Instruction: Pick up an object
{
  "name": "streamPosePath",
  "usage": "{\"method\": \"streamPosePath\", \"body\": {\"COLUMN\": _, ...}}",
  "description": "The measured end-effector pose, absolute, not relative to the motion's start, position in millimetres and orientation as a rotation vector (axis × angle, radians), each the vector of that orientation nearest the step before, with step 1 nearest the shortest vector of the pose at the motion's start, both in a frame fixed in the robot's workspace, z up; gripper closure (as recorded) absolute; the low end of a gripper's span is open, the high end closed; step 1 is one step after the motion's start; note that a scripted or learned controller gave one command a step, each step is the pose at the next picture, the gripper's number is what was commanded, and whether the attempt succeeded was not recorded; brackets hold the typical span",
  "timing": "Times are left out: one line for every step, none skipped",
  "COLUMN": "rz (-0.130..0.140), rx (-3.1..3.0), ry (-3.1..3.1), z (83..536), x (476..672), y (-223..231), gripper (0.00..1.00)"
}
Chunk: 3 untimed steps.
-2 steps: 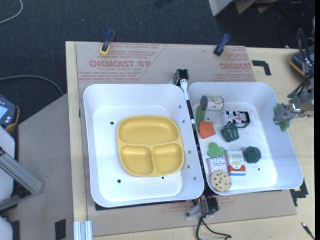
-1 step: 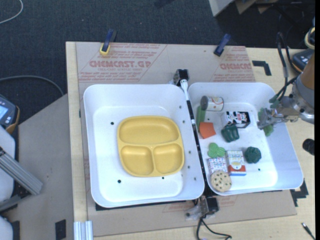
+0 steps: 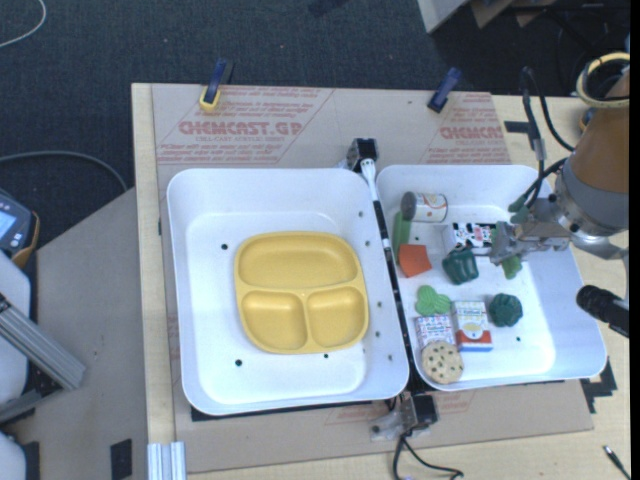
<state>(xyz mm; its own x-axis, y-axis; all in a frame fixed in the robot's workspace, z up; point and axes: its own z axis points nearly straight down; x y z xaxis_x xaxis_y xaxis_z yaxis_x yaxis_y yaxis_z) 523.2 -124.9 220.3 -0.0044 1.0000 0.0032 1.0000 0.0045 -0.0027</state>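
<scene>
The grey arm with its orange band [image 3: 608,148] reaches in from the right over the right-hand shallow white bin [image 3: 560,353], its two-finger gripper [image 3: 510,243] low among the toys — whether it is released or clenched cannot be made out. Just beside it lie a dark green pepper-shaped toy [image 3: 461,266], an orange block [image 3: 414,260] and a black-and-white patterned toy [image 3: 470,234], with a round biscuit-like disc [image 3: 442,361] nearer the front rim. The left-hand white bin [image 3: 195,268] holds a yellow three-compartment plastic tray [image 3: 300,290].
</scene>
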Motion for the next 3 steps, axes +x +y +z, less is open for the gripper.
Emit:
{"method": "streamPosePath", "body": {"rz": -0.002, "rx": -2.21, "ry": -2.227, "z": 224.0, "x": 526.3, "y": -63.1, "gripper": 1.0}}
{"method": "streamPosePath", "body": {"rz": 0.002, "rx": -2.211, "ry": -2.224, "z": 213.6, "x": 517.0, "y": -8.6, "gripper": 1.0}}
{"method": "streamPosePath", "body": {"rz": -0.005, "rx": -2.215, "ry": -2.229, "z": 227.4, "x": 518.4, "y": 43.4, "gripper": 1.0}}
